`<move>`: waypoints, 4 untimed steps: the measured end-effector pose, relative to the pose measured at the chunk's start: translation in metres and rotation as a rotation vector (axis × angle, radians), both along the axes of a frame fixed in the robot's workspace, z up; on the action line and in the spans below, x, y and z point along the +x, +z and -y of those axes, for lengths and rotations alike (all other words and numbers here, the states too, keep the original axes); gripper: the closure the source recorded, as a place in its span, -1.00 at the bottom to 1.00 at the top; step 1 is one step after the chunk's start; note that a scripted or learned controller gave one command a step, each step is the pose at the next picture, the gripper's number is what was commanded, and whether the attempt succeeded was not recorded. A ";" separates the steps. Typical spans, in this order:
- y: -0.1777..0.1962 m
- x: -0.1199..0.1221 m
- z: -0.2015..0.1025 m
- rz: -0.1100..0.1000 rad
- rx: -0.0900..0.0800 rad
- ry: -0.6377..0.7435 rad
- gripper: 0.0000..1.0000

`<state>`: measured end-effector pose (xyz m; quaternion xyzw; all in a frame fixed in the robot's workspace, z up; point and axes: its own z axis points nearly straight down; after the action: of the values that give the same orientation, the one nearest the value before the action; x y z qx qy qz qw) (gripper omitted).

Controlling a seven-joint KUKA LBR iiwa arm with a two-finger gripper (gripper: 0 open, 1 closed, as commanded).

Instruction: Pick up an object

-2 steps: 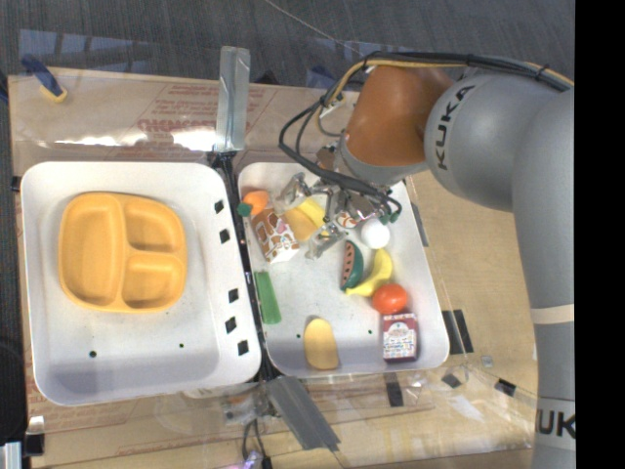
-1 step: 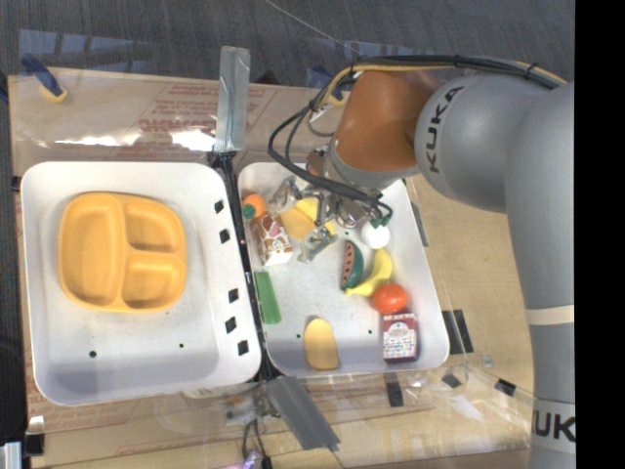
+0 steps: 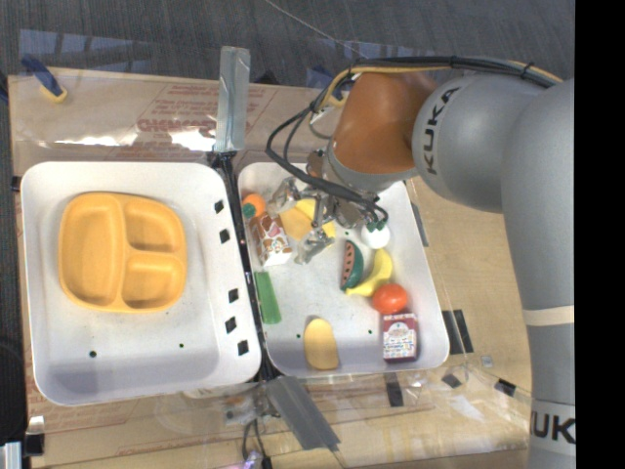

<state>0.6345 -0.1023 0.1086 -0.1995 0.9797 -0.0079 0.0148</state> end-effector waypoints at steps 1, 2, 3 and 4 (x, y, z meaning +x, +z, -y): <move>-0.001 0.003 -0.001 -0.006 0.012 -0.242 -1.00; -0.002 -0.003 0.057 -0.025 0.007 0.025 -1.00; -0.016 -0.068 0.108 -0.033 0.007 0.164 -1.00; -0.005 -0.065 0.105 -0.029 0.007 0.169 1.00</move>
<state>0.5691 -0.2075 0.1036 -0.2817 0.9595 -0.0003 0.0020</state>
